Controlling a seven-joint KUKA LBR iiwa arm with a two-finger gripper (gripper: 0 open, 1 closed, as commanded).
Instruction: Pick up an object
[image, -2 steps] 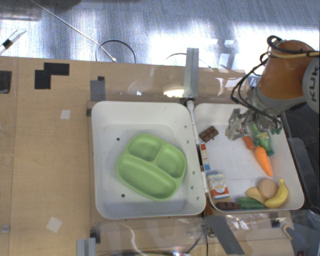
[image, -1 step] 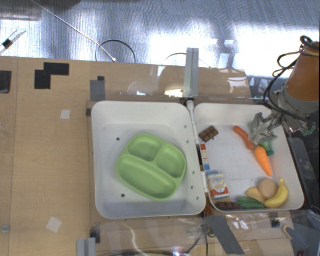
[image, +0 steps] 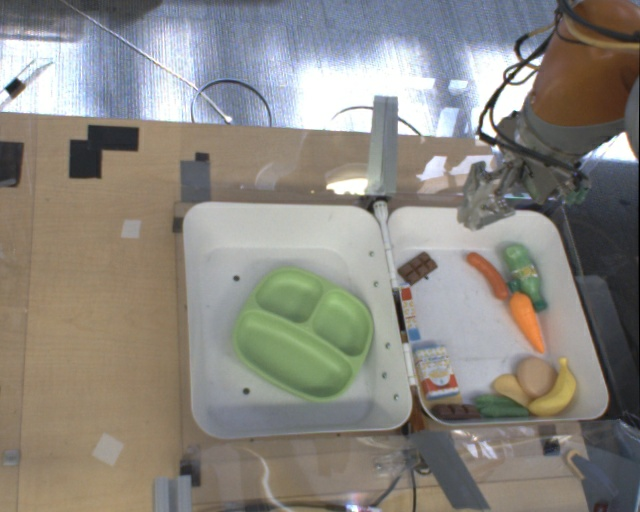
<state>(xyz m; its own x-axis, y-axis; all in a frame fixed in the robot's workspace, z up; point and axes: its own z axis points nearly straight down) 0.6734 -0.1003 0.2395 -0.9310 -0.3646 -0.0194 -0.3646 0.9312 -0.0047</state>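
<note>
My gripper hangs over the far edge of the right bin, with its grey fingers spread and nothing between them. Below it in that bin lie a red sausage, a green bottle and an orange carrot. A brown chocolate piece lies near the divider. Toward the front sit a small juice carton, a yellow banana, a tan egg-like item and a dark green pod.
The left bin holds a green sectioned plate. A grey post stands behind the divider between the bins. Cables run across the floor behind the wooden bench.
</note>
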